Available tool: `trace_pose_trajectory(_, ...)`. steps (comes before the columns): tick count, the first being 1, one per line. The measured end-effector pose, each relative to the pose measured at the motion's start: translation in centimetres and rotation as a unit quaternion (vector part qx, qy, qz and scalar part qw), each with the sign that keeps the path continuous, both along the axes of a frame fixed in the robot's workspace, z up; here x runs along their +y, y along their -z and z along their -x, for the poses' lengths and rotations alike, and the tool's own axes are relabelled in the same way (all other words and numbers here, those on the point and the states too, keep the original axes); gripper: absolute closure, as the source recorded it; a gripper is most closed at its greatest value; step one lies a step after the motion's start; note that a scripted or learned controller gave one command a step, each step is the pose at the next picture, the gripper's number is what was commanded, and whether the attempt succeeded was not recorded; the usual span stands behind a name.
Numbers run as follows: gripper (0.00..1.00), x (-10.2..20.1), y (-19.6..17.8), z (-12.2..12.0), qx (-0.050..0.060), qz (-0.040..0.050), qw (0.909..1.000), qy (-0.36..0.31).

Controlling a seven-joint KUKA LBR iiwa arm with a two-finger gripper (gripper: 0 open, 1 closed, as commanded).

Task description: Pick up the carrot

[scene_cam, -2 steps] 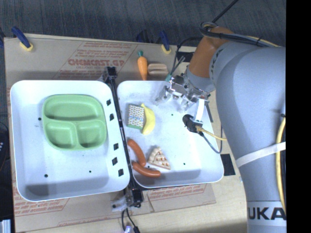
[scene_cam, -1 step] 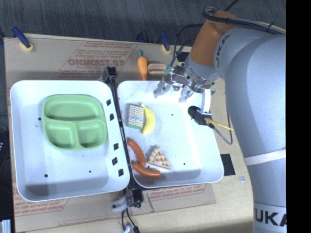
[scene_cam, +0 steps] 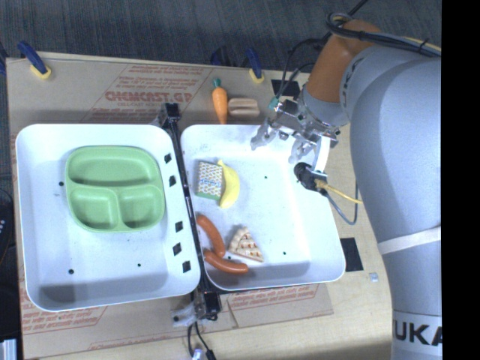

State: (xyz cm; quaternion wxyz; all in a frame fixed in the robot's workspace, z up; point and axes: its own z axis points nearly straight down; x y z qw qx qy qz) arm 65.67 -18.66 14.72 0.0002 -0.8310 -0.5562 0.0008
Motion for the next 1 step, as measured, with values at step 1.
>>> trace_pose_trajectory(1,0.0,-0.11,3.6,0.05,0.002,-0.001,0.9995,0.03)
